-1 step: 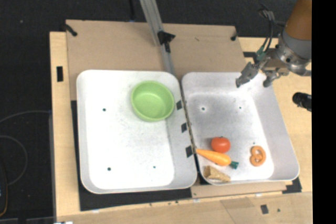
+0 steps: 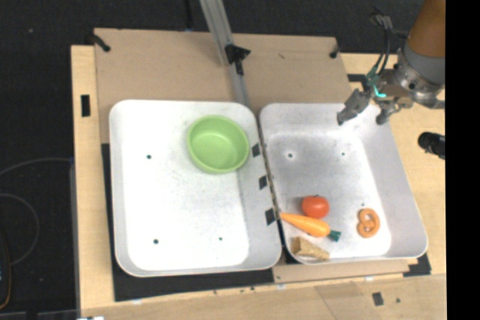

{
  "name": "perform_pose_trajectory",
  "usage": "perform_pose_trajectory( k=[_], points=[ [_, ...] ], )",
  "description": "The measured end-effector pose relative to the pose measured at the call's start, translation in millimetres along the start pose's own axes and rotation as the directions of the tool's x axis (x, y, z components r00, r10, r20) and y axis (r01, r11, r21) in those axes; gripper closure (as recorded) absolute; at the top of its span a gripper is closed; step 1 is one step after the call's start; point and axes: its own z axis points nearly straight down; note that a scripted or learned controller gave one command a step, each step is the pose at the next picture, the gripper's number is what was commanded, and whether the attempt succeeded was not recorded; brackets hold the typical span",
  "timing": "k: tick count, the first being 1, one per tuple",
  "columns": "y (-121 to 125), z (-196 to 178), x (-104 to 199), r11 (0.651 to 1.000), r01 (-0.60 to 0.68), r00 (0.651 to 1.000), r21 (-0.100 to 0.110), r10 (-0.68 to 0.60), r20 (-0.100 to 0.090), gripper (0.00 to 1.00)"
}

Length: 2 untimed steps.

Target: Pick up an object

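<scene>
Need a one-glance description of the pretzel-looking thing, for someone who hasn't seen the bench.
Start at the right-hand white bin, the one nearer the arm, and go to its near end, where four small items cluster. The pretzel sits farthest right, apart from the tomato, carrot and tan wedge. It is the only orange ring with holes through it.

Two bins are being carried side by side on the tabletop [image 2: 82, 161]. A bowl [image 2: 218, 145] is being held in the left bin [image 2: 135, 183]. In the right bin's [image 2: 390, 183] front part, a tomato [image 2: 316, 206], a carrot [image 2: 306, 223] and a pretzel [image 2: 367, 222] are being kept close together.
</scene>
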Motion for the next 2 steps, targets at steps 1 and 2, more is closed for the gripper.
perform_pose_trajectory(
  k=[1, 2],
  points=[
    [-10, 47, -3, 1.000, -0.005, 1.000, 0.005, 0.005, 0.000, 0.00],
    [-7, 109, -4, 1.000, -0.005, 1.000, 0.006, 0.005, -0.001, 0.00]
  ],
)
